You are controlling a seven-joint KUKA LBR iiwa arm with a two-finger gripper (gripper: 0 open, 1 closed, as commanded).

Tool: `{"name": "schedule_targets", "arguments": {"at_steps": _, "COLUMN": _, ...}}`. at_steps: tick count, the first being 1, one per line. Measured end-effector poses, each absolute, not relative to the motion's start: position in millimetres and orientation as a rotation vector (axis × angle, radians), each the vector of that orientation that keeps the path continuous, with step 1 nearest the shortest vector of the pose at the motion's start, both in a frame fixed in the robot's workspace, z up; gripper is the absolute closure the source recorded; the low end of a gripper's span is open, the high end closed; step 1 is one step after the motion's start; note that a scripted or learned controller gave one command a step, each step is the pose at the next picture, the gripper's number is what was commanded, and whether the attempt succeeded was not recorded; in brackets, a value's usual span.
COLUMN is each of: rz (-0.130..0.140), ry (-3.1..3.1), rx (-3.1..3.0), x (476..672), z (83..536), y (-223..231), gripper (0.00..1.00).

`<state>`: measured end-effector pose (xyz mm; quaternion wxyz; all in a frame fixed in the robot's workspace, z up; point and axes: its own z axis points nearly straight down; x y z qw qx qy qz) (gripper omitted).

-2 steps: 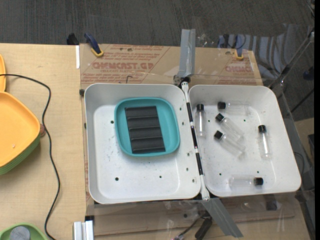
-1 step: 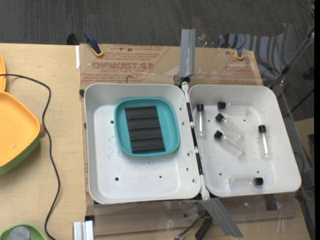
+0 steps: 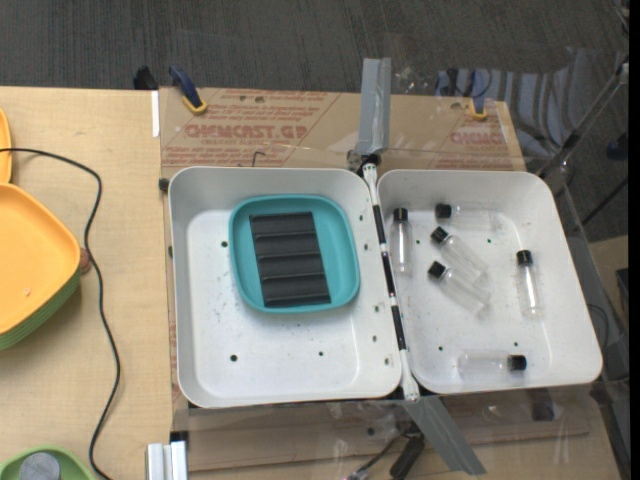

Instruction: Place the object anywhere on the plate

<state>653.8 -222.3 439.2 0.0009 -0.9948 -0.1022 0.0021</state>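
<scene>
**Colours on my bench**

I see a square teal plastic plate [image 3: 345, 258] with a ribbed black insert [image 3: 289, 259], lying in the left glossy white bin [image 3: 200, 298]. In the right white bin [image 3: 560, 268], clear glass vials [image 3: 462, 268] wear black caps. An orange dish [image 3: 30, 258] lies on pale wood.

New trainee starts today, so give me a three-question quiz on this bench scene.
1. True or false: the teal plate lies in the right bin.
2. What lies on the plate? A) a dark ribbed block B) a vial C) a clamp
3. Fill in: the clear vials have ____ caps.

Key: 1 false, it lies in the left bin; 2 A; 3 black.
</scene>
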Motion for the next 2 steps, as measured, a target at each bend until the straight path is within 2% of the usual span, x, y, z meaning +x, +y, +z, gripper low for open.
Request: {"name": "schedule_targets", "arguments": {"at_steps": 2, "rz": 0.008, "ry": -0.319, "rx": -3.123, "x": 653.6, "z": 439.1, "y": -222.8, "gripper": 0.0}}
